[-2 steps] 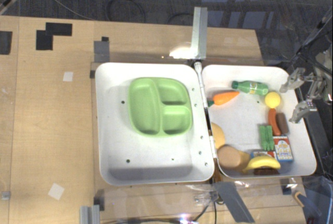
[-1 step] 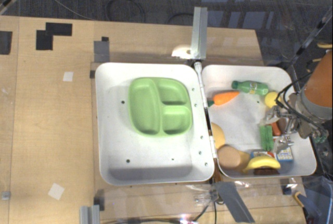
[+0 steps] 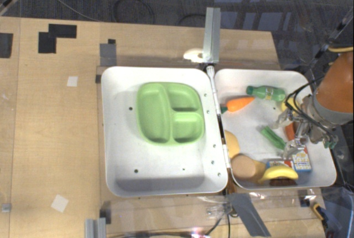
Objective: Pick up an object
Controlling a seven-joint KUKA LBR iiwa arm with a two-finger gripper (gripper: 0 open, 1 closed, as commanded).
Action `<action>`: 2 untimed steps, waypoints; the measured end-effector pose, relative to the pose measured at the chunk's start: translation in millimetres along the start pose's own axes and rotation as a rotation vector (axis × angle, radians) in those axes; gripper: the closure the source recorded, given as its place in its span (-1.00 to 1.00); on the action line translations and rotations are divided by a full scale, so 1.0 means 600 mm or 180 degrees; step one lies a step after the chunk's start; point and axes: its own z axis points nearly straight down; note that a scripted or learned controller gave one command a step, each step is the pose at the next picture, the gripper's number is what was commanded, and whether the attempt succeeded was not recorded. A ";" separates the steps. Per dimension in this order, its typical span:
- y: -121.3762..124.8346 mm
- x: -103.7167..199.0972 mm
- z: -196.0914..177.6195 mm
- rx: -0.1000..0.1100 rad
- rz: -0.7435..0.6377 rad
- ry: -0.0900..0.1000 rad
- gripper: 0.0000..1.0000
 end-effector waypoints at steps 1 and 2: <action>0.001 -0.009 -0.025 0.0013 -0.0024 -0.0046 1.00; 0.047 -0.099 -0.253 0.0005 0.0122 -0.0040 1.00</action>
